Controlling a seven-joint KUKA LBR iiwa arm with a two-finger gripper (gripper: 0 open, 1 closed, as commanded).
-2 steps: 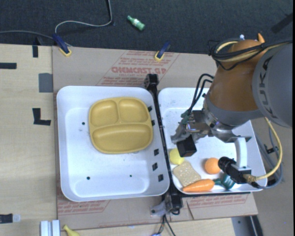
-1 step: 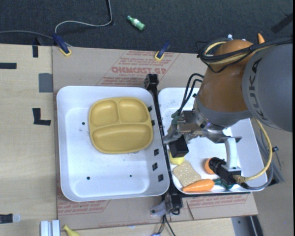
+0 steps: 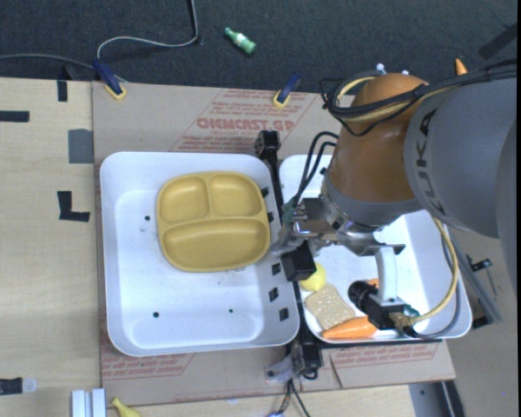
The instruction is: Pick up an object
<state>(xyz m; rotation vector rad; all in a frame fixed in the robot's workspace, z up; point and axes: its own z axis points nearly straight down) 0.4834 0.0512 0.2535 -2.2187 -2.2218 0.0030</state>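
In the right bin (image 3: 434, 250), near its front left corner, lie a small yellow piece (image 3: 313, 279), a beige slice like toast (image 3: 326, 305) and an orange carrot (image 3: 347, 327). My gripper (image 3: 302, 243) hangs under the orange-banded wrist (image 3: 373, 155), over the left edge of the right bin and just above the yellow piece. The arm hides much of the right bin. A yellow divided plate (image 3: 214, 220) rests in the left bin (image 3: 126, 259), towards its back.
A black divider with clips (image 3: 276, 233) runs between the two bins. Cardboard (image 3: 234, 120) lies under the bins, held by blue and yellow clamps at the back. A small green object (image 3: 240, 40) lies on the dark floor beyond.
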